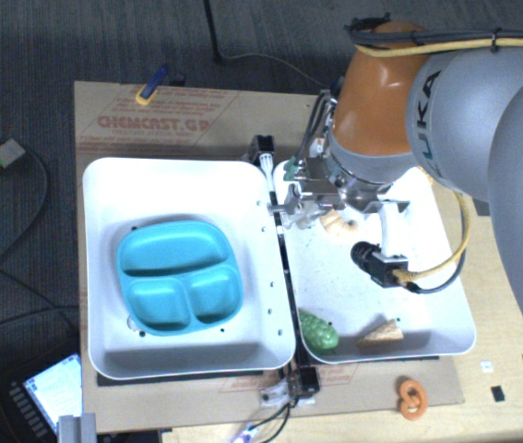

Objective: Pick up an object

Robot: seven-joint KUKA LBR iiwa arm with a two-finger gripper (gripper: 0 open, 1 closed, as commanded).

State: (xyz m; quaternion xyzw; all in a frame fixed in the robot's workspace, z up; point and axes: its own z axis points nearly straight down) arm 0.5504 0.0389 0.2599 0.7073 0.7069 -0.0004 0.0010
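Sitting at the near edge of the surface (482,377), an orange ring-shaped item (412,397) lies just outside the right bin (445,335), w/ small black marks farther right. Inside the right bin, at its near-left corner, a green lumpy object (318,332) rests against the wall; a tan wedge-shaped piece (380,334) lies just right of it, along the near wall, apart from it. Mid bin, a black cylinder part on a yellow cable (381,264) hangs over the floor. The left bin (104,247) carries a blue divided tray (180,275), three compartments, roughly centred, nearer the near-left side. Farther back in the right bin, the hand (321,209) is down by the far-left corner, close to the divider between bins; a small pale object (337,221) shows just below it, touching or nearly so, can't tell if it is between the fingers. Fingers hidden under the wrist hardware, so open vs closed: can't tell. Above it, the orange band and grey arm (464,109) cover the bin's far-right part. At the far edge of the surface, a blue-and-yellow item (151,84) lies near the far-left corner.
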